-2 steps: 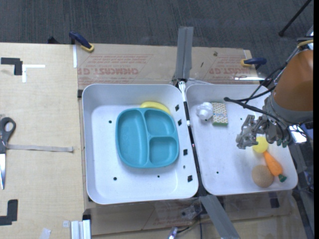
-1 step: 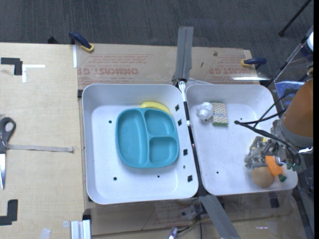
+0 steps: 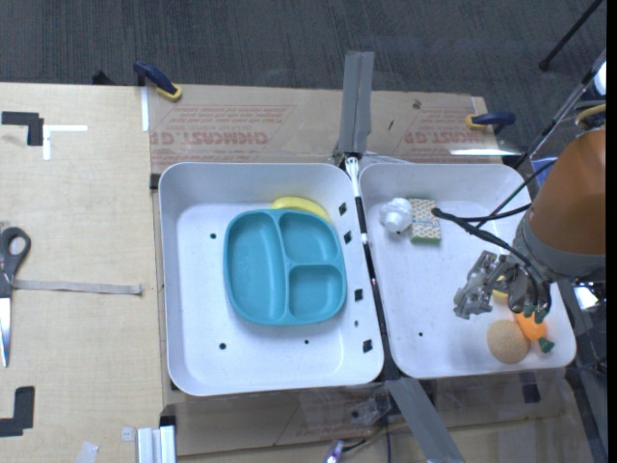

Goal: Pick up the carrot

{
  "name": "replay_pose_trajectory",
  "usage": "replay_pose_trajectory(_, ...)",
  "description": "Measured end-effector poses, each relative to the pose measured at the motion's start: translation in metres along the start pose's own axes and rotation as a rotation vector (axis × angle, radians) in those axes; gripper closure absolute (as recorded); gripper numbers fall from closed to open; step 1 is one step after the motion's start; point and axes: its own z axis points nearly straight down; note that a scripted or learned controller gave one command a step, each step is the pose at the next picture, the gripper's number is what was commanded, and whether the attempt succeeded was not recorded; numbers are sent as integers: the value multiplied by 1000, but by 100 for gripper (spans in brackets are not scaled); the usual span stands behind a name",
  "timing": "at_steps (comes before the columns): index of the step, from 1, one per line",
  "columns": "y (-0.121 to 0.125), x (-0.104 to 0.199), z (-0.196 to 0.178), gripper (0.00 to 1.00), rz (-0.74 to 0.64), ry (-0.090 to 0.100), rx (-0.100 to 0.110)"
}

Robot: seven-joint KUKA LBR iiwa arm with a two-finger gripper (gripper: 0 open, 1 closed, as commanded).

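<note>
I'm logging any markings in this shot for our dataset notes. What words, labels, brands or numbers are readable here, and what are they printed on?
"CHEMCAST GP": red print on the brown cardboard sheet behind the left bin, seen upside down; I read the letters with some doubt.
The same red print repeats on the cardboard behind the right bin, and smaller lines beneath both are too blurred to read.
The blue divided plate, the sponge and the carrot show no writing.

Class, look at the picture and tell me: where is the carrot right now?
The carrot lies in the right-hand bin, near its lower right corner, just right of a round tan ball and below the gripper.
</note>
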Motion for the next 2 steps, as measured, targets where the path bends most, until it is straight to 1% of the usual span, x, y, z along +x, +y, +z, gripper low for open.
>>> replay_pose_trajectory(1,6,1,-52,100,-116,-2,0)
replay_pose_trajectory(2,15,-3,-131,100,-207,-2,0)
